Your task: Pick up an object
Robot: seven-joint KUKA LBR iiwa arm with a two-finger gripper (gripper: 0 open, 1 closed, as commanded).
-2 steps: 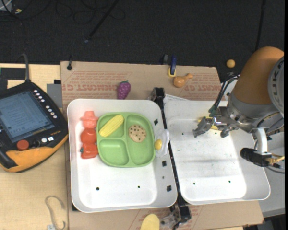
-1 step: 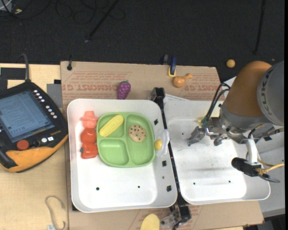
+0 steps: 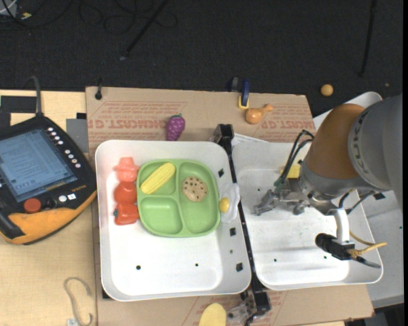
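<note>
the corn (image 3: 156, 177) lay in the green tray's (image 3: 170, 217) ten o'clock compartment, long axis pointing from two to eight o'clock, cookie (image 3: 194, 189) at its three o'clock. the gripper (image 3: 280, 203) hung over the right bin (image 3: 299, 263); how wide its jaws stood could not be told, nothing seen held. bins sat on cardboard (image 3: 136, 117), a pendant (image 3: 34, 175) at nine o'clock.
</note>
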